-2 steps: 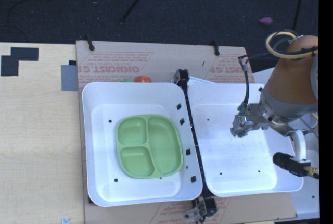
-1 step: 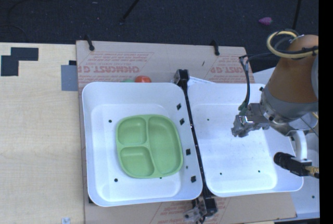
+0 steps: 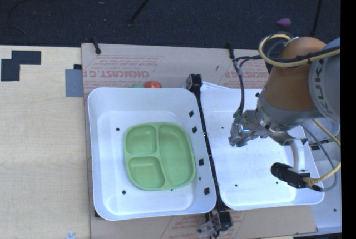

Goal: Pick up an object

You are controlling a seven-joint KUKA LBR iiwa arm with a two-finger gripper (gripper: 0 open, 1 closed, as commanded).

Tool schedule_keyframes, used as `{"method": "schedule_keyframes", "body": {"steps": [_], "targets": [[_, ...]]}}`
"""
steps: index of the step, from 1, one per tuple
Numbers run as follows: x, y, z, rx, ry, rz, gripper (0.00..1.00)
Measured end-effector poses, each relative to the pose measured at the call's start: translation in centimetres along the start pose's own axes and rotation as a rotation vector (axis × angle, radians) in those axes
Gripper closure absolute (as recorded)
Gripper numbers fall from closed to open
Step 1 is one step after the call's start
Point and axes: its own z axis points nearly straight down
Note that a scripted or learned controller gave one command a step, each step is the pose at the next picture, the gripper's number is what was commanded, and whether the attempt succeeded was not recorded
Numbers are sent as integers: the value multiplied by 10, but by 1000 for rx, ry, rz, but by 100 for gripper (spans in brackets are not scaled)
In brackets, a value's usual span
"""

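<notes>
A light green divided plate [image 3: 159, 155] with three compartments lies flat in the middle of the left white bin [image 3: 103, 121]. My gripper [image 3: 240, 135] hangs over the right white bin [image 3: 253, 193], near that bin's left middle and to the right of the divider between the bins. It is well apart from the plate. The grey arm with its orange band [image 3: 292, 79] covers the bin's far right part.
Behind the left bin's far rim a small red-orange thing [image 3: 152, 85] and a bit of green [image 3: 136, 86] peek out on the cardboard sheet [image 3: 128, 68]. A black clip strip [image 3: 200, 138] runs between the bins. Pale wooden tabletop [image 3: 39, 143] spreads to the left.
</notes>
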Motion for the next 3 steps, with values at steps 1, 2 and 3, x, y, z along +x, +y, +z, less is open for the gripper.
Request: {"method": "schedule_keyframes", "body": {"steps": [1,2,3], "targets": [[45,-5,5,0,0,0,100],[88,-4,4,-1,0,-1,100],[143,1,-6,-1,0,-2,100]]}}
